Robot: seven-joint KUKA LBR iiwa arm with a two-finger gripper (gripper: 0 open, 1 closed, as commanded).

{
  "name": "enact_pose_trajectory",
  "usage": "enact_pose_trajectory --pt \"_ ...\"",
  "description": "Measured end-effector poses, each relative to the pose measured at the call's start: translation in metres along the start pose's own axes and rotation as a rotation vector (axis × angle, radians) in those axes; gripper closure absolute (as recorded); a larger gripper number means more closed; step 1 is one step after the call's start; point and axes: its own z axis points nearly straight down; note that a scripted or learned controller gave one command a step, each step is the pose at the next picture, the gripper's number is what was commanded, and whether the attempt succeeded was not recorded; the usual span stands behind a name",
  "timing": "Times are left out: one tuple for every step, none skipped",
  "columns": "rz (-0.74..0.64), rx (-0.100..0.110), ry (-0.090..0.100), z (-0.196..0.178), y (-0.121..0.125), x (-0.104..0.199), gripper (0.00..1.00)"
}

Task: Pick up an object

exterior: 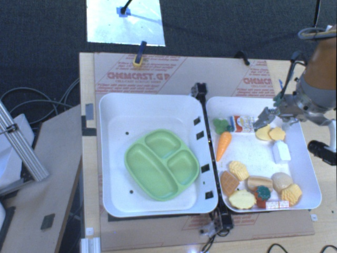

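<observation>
Left of the fingers (273, 119) lies the carrot (223, 145), with the yellow pieces (270, 134) just beneath them in the right bin (310, 173). How the fingers are set I cannot tell. Descend squarely over one piece, clear of its neighbours.

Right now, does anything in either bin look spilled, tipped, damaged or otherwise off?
Nothing stands out. The green tray lies flat in the left bin, slightly askew to its walls. The toy food, including the carrot, lies loose inside the right bin, none over the rim. The gripper is at that bin's far side.
</observation>
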Motion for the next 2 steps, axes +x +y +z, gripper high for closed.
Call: enact_pose_trajectory --pt "-0.002 -0.012 -0.002 -0.006 0.002 0.0 0.0" --pt "0.0 -0.008 -0.001 0.051 -0.005 0.005 0.0"
